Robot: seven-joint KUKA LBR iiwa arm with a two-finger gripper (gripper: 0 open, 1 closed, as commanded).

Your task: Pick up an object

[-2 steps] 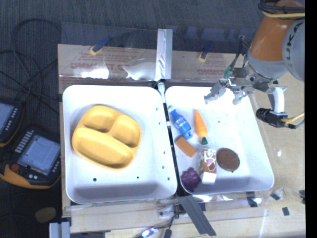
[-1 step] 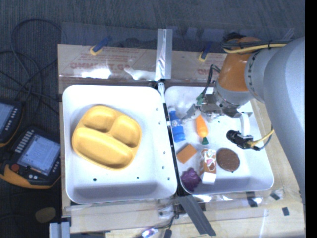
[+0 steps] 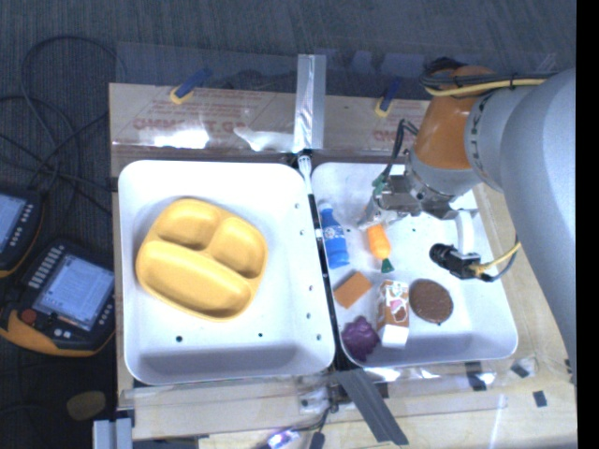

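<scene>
1. The jaws hang over the back half of the right shallow white bin [image 3: 487, 330], at the end of the grey arm with an orange band [image 3: 447, 138] that reaches in from the right. Whether they are apart or together cannot be told from this angle.
2. Just in front of the jaws, and apart from them, a small orange carrot-shaped piece [image 3: 377, 240] lies on the bin floor, with a little green bit at its near end.
3. Left of that piece, along the bin's left wall, lies a small blue bottle with a pale label [image 3: 332, 239].
4. Nearer the front, a flat orange block [image 3: 352, 289] sits between the bottle and a white and red carton [image 3: 394, 312].
5. A purple crumpled lump [image 3: 359, 336] lies at the carton's left, in the front left corner. A brown round disc [image 3: 431, 300] lies just right of the carton.
6. The left shallow white bin [image 3: 281, 344] stands right beside the first and holds a large yellow moulded shape [image 3: 199, 255] with rounded lobes.
7. Both bins rest on the desk [image 3: 140, 124], whose back edge carries two blue and yellow clamps [image 3: 192, 84].
8. A hand-held control unit with an orange rim [image 3: 61, 296] lies on the dark floor to the left, among black cables.
</scene>
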